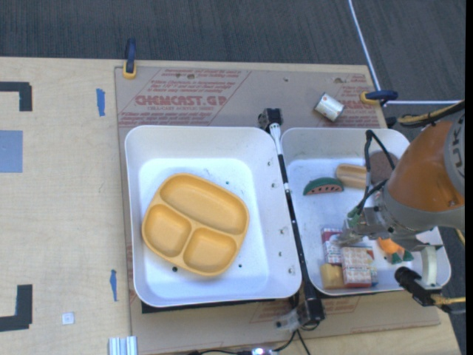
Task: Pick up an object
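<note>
Low at the frame's right, your arm [429, 176] hangs over the right bin's [310, 154] crowded snack packets [349, 261]; jaw state you cannot tell. Clutter risks a glancing grasp.

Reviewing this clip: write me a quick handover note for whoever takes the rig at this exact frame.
Gripper: low in the right bin, over the cluster of small packages; I cannot tell whether it has anything.
Right bin: watermelon slice toy and a bread-like piece near the back, an orange item near the arm.
Left bin: a yellow divided tray.
A small white block lies on the board behind the bins.
Done: approach to the packages.
Left: confirm a grasp, then lift.
</note>
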You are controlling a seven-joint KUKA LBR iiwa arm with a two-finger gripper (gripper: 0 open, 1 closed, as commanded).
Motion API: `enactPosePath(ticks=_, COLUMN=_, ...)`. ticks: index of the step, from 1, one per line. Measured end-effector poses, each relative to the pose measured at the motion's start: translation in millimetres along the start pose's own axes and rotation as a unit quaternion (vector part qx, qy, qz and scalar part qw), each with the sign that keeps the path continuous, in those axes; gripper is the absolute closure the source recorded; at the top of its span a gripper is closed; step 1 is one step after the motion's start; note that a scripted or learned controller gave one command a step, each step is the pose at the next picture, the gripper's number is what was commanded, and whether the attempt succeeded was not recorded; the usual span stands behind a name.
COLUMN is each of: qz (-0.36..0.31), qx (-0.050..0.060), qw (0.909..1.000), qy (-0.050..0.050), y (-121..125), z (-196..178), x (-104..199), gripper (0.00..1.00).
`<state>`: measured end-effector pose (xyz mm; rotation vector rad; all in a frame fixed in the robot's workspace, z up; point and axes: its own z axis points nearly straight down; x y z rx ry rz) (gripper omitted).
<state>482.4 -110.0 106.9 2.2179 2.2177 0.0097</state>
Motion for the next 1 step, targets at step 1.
enactPosePath(ticks=1, qz=0.000, qx=0.002, qw=1.0000, qy=-0.001, y=-2.0, z=-6.9, x=-13.9, gripper=1.00)
